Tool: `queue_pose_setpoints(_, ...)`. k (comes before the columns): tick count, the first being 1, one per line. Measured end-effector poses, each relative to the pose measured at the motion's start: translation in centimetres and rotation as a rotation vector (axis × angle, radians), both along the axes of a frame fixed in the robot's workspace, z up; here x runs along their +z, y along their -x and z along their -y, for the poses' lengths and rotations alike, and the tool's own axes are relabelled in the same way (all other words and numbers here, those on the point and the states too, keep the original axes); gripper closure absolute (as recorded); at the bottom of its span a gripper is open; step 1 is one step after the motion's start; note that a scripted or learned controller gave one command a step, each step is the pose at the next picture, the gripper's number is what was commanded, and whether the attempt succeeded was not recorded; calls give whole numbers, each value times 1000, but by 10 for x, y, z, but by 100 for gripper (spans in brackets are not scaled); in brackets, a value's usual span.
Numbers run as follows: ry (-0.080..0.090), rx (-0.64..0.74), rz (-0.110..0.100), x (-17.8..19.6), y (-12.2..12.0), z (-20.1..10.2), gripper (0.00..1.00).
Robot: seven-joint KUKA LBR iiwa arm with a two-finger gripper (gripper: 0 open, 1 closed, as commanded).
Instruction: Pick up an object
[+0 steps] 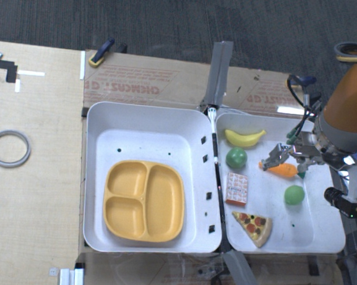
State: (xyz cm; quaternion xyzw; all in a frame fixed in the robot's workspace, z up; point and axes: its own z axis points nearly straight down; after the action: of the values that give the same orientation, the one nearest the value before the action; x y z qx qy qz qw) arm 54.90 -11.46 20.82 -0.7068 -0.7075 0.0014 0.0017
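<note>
The right bin holds a yellow banana, a dark green ball, an orange carrot, a light green ball, a red-and-white box and a pizza slice. My gripper hangs low over the carrot's left end, right at its upper edge. The arm's wrist covers the bin's right rear part. Nothing is visibly lifted.
The left bin holds a yellow divided plate. A grey tape ring lies on the bench at far left. A blue-and-yellow clamp sits behind the bins. A grey divider rises between the bins at the back.
</note>
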Motion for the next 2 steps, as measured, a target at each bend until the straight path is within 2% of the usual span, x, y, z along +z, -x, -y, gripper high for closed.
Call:
queue_pose_setpoints(1,1,62,4,-108,-18,55,0)
queue_pose_setpoints(2,1,59,4,-99,-18,55,100)
